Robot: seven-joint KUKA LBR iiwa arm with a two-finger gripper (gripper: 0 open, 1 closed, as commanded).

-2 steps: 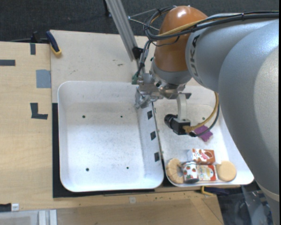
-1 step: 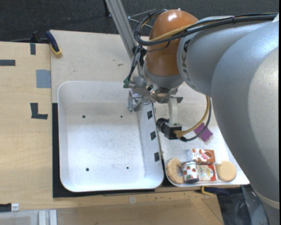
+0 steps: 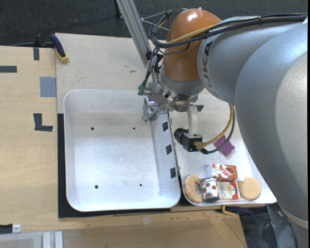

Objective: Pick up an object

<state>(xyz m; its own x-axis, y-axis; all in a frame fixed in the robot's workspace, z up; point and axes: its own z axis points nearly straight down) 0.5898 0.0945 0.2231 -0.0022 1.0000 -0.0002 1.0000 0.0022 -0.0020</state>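
My gripper hangs over the far end of the wall between the two bins, at the upper right corner of the left bin. Nothing shows between its tips from this angle. In the right bin lies a cluster of small things near the front edge: a purple piece, a red and white packet, a red and white can-like item, and two round tan biscuits. The grey arm with its orange band covers most of the right bin.
The left bin's white floor is speckled with dark marks. A slanted metal rod rises behind the bins. A blue and yellow clamp sits on the bench at the upper left, near grey tape marks.
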